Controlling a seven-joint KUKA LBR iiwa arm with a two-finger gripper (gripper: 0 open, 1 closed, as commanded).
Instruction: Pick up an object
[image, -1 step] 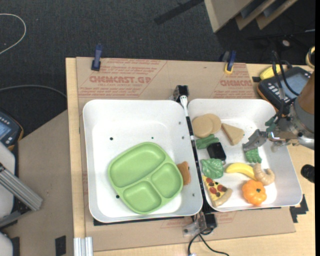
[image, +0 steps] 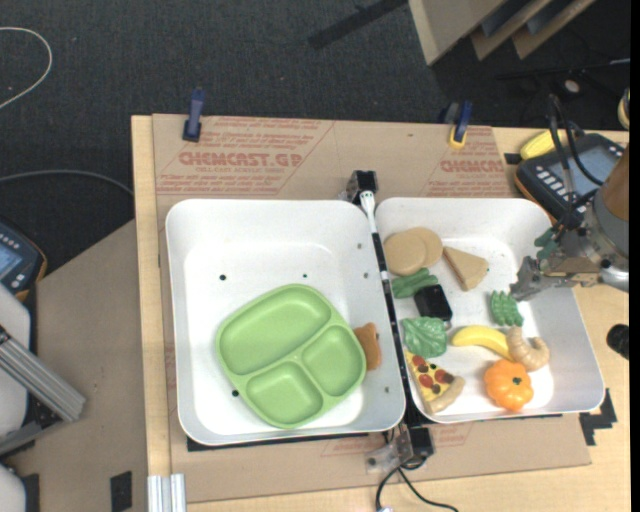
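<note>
Toy banana (image: 481, 339) lying low in the right bin (image: 570, 330), lower right of frame, between green leaf (image: 425, 334) and orange pumpkin (image: 509, 385). Probably light, stiff, slick plastic; best pinched across the curved middle. Tool (image: 530, 283) just up-right of it, beside green sprig (image: 505, 307); impossible to tell its state.

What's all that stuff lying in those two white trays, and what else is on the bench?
bins: two, white, side by side on the bench
divided plate: one, green, left bin
orange piece: one, left bin, beside the plate
round flat bread: one, tan, right bin
wedge: one, tan, right bin
black block: one, right bin
leafy pieces: three, green, right bin
banana: one, yellow, right bin
pizza slice: one, right bin
pumpkin: one, orange, right bin
clamps: two, blue, board's far edge
gripper: one, grey, over right bin's right side
</note>
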